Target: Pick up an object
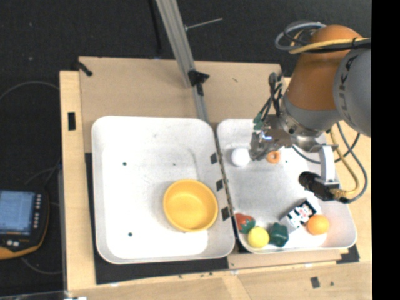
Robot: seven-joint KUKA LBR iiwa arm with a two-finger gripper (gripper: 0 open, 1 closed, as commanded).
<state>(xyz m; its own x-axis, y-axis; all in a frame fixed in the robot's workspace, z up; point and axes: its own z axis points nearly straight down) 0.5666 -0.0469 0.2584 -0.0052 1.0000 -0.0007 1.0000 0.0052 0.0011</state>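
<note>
In right bin: one white ball, one small orange piece, one yellow ball, one orange ball. Left bin: one smooth yellow bowl. Gripper low beside white ball; finger state cannot tell.

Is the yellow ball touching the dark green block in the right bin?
Touching: the camera view shows the yellow ball pressed against the dark green block, no gap between.
</note>
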